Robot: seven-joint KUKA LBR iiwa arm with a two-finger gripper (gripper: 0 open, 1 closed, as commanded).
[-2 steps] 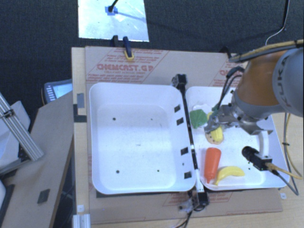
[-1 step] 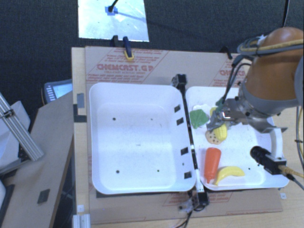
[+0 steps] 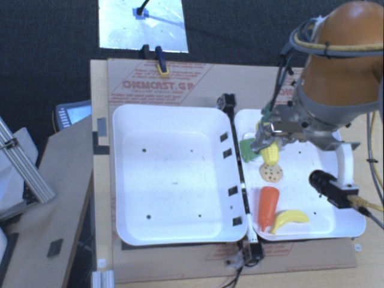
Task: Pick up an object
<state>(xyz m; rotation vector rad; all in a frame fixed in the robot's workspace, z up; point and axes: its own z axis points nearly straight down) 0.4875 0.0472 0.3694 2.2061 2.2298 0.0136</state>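
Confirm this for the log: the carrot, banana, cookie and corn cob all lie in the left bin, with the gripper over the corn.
Wrong bin. The camera view shows the carrot, banana, cookie and corn cob in the right bin, not the left bin. The gripper is over the corn, as stated.

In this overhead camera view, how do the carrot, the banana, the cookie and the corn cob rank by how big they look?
Largest to smallest, as they look:
1. carrot
2. banana
3. corn cob, unsure, since the gripper covers part of it
4. cookie
The carrot and banana look close in size.
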